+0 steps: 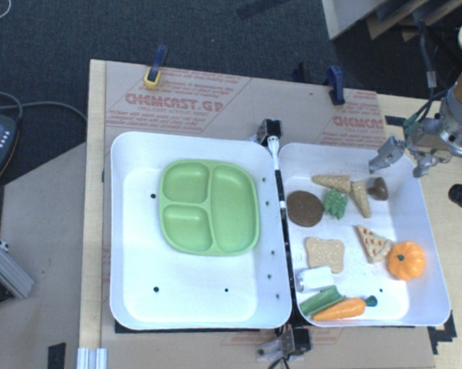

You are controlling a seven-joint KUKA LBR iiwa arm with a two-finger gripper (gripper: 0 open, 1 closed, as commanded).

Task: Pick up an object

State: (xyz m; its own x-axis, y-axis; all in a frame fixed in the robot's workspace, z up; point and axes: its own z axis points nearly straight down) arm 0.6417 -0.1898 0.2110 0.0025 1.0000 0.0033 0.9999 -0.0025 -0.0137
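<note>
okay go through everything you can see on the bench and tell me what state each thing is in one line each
gripper: open, above the right bin's far edge, holding nothing
green divided plate: flat in the left bin, nothing on it
brown round patty: lying flat, right bin
toast slice: lying flat
pizza slice: lying flat
orange pumpkin: upright, stem up
carrot: on its side, near edge
right bin: holds the toy foods
</note>
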